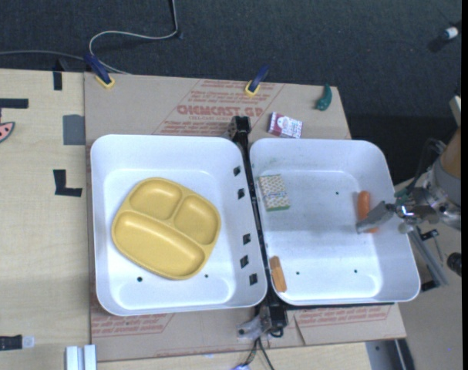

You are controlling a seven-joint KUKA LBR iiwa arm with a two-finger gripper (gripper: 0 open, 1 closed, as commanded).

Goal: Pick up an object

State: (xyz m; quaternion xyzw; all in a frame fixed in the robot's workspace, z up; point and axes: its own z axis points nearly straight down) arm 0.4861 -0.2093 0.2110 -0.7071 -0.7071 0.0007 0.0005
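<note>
Clutter near the two-finger gripper [372, 219] is sparse: a small orange cylinder [363, 203] lies just above its tip in the right white bin [388, 168], a speckled rectangular sponge [274, 192] well left, an orange stick [277, 274] at the lower-left corner. The yellow divided plastic tray [166, 227] fills the left white bin [102, 160]. Finger state: cannot tell; the tip is blurred.

A small red-and-white packet [284, 126] and a green clip [324, 97] lie on the cardboard [172, 106].
</note>
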